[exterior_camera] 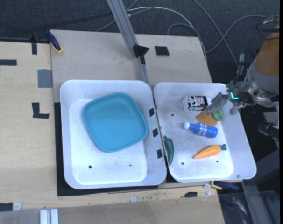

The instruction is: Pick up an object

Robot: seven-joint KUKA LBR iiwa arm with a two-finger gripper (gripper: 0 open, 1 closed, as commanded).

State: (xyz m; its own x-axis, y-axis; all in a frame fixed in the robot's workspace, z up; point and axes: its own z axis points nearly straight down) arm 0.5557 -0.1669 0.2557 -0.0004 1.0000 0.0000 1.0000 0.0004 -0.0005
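The right bin [239,143] holds a small black-and-white carton [196,102], a tan piece with a green end [209,118], a blue bottle [202,129] lying on its side and an orange carrot [209,151]. A dark green pepper [168,149] lies at the bin's left rim. My gripper [225,105] hangs over the bin's upper right part, just right of the carton and above the tan piece. It is open, with nothing between its fingers. One grey finger [217,101] slants down toward the tan piece.
A blue square plate [115,121] lies in the left bin [71,162]. A grey metal post [125,22] slants across the back of the bench. Cables loop behind the right bin.
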